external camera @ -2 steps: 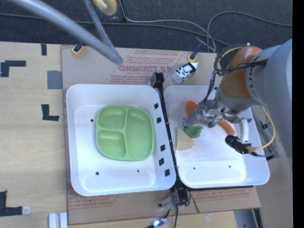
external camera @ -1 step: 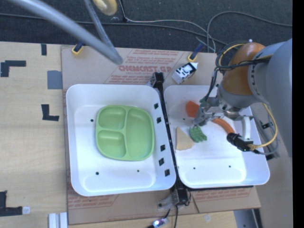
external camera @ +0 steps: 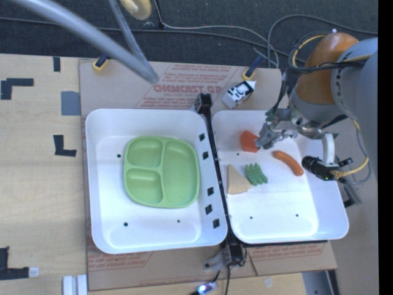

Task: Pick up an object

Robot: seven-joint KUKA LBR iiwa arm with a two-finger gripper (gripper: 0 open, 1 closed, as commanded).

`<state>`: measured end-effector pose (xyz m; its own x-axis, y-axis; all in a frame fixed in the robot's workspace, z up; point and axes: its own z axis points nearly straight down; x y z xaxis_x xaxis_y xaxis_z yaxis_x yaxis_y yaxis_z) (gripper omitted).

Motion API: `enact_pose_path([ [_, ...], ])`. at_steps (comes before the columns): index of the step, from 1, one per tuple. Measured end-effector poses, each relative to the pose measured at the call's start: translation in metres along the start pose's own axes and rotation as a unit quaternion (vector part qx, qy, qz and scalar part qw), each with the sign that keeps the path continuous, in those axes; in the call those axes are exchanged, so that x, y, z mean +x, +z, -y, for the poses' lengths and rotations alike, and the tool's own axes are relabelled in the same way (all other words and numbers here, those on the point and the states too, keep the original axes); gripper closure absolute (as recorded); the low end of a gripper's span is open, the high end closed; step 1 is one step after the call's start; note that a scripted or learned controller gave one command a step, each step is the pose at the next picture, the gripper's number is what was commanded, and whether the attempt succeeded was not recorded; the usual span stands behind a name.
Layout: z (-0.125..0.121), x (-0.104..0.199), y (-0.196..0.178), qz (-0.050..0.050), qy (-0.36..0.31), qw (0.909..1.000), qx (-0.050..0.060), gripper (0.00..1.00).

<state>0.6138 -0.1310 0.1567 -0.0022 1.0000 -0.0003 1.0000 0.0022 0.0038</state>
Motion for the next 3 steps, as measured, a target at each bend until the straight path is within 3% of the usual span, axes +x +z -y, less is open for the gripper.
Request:
enact_pose_path([
  [1,0.002,0.0,-0.063,0.0,0.0,1.0,-0.001,1.0],
  [2,0.001,0.001,-0.08,0.0,0.0,1.0,0.001,1.0],
  [3,0.003,0.048,-0.085,-0.001,-0.002,1.0,0.002,1.0],
])
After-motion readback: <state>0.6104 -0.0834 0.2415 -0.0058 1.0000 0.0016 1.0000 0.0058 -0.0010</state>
